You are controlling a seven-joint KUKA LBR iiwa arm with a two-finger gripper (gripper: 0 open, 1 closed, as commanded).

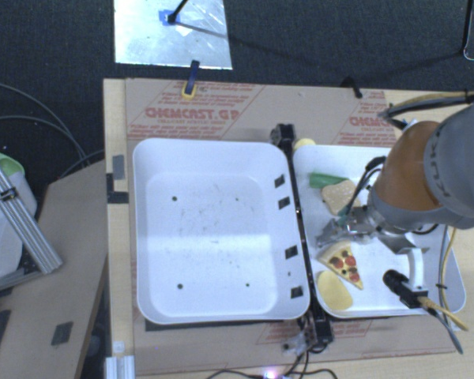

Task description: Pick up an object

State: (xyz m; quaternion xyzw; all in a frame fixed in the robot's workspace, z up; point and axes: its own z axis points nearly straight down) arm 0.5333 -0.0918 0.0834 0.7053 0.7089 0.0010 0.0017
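Observation:
The right bin (319,161) holds a toy pizza slice (346,263) with red toppings near its front left. A pale yellow disc (335,292) lies just in front of the slice. Further back lie a green piece (325,179) and a tan piece (337,197), touching each other. My gripper (336,230) hangs low over the bin's left half, between the tan piece and the pizza slice, just above the slice's back edge. The grey arm with its orange band covers the bin's right half.
The left bin (213,235) sits beside the right one, with a black divider with clips (294,212) between them. A small yellow ball (304,144) rests at the right bin's back left corner. Cardboard lies under both bins.

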